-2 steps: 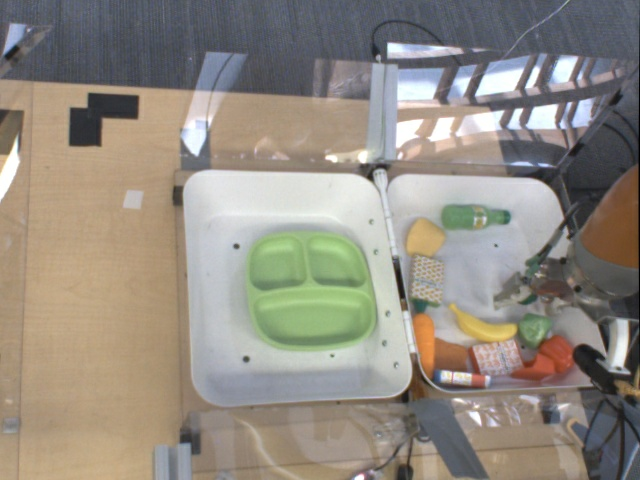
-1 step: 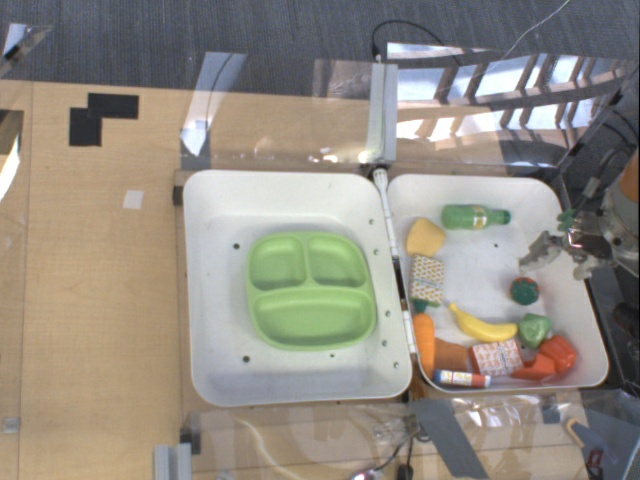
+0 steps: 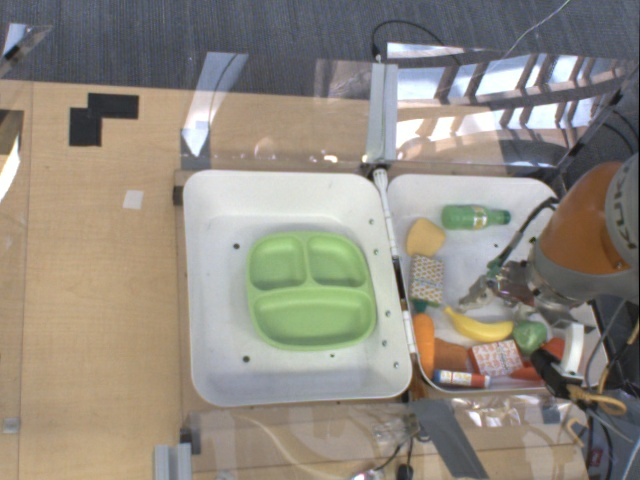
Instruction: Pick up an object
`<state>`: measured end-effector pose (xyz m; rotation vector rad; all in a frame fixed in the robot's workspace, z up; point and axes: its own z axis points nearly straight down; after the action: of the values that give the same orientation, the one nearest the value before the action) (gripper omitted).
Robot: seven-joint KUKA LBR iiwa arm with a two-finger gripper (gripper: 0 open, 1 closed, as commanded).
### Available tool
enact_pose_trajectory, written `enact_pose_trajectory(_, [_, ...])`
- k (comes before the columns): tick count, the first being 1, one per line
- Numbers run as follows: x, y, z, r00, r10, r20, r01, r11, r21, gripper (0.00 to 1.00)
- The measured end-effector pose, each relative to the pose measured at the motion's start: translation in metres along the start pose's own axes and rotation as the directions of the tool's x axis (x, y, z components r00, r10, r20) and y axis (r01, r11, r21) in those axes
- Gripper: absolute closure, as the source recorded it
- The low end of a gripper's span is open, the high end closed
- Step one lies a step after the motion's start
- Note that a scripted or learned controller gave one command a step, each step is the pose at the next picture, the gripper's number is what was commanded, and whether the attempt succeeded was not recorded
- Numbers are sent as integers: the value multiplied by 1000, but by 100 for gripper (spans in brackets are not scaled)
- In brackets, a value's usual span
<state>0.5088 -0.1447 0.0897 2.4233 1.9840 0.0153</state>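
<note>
Grey jaws hover just above the yellow banana in the right bin, spread apart, pinching nothing.

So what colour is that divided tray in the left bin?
Light green tray, with three compartments, seen in the camera view.

One fixed camera looks down at a slant on both white bins, set well back; the arm enters from the right.

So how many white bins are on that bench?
2. The left bin holds a green divided plate; the right bin holds the toy food, with the claw above a banana.
</note>
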Motion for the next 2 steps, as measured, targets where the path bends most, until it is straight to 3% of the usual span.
enact_pose_trajectory(1, [49, -26, -1, 992, -130, 2, 130, 991, -7, 0])
enact_pose_trajectory(2, [58, 41, 0, 996, -90, 0, 90, 996, -3, 0])
